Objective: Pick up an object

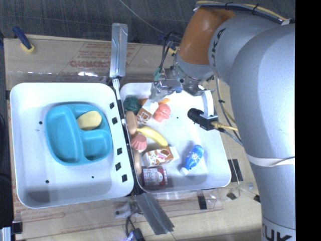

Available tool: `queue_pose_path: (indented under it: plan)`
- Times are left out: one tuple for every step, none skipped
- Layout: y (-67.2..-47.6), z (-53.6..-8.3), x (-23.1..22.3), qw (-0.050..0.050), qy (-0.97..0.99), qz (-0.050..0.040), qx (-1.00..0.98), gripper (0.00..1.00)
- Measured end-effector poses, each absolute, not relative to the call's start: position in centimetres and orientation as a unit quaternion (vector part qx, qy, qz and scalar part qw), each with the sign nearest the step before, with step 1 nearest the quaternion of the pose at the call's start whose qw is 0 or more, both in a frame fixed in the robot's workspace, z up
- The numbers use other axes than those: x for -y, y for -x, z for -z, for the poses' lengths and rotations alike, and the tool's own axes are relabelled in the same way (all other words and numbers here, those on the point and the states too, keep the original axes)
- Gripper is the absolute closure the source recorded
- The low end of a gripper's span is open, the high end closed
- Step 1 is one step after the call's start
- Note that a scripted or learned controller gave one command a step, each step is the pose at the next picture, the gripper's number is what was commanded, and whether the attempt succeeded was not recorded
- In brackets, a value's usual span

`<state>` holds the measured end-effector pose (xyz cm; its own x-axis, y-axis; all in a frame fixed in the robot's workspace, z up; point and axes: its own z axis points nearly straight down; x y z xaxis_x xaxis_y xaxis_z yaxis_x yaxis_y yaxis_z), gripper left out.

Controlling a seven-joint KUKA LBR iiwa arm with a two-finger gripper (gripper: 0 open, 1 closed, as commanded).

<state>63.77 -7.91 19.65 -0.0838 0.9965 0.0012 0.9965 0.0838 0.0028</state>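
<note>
Hovering now: the pincer (161, 88) hangs over the far end of the right bin (215, 149), with the grey arm (261, 84) sweeping in from the right

Pincer state: cannot tell from up here, the wrist and cabling crowd the tip, and nothing can be seen caught in it

Nearest target: the salmon-pink toy (162, 112) sits just beneath the pincer, a shade nearer the camera, and looks like the likeliest pick

Crowding it: a small orange-and-white carton (144, 116) lies right against the pink toy on the pincer's left, and a dark green piece (132, 104) lies further left by the bin wall

Further off: the banana (153, 135) lies beyond the toy from the pincer; the blue-and-white bottle (192, 159) is well apart, down toward the near end

Step in hand: by my read this is the descent onto a pick, not yet a grasp

Doing it well: come straight down centred on the pink toy, close across its narrow side and keep clear of the carton, so that one thing comes up and not two

Watch for: a rounded toy may squirt sideways if caught off-centre, and the bin's far wall is close behind the pincer

Left bin (30, 174): well away to the pincer's left, holding a blue tray (65, 139) with a yellow piece (89, 119) on it, no part of this pick
</note>
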Motion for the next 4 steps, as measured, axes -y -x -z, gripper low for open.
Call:
queue_pose_path:
  plan:
    - [-63.6,-19.3,8.1,-0.002,-0.678,0.0011,-0.735,0.0]
    - [-65.1,-12.1,10.5,0.0,-0.682,-0.0005,-0.732,0.0]
    - [-56.1,-8.9,10.8,-0.003,-0.672,0.0017,-0.741,0.0]
    - [-62.7,-8.9,12.3,-0.002,-0.64,0.0009,-0.769,0.0]
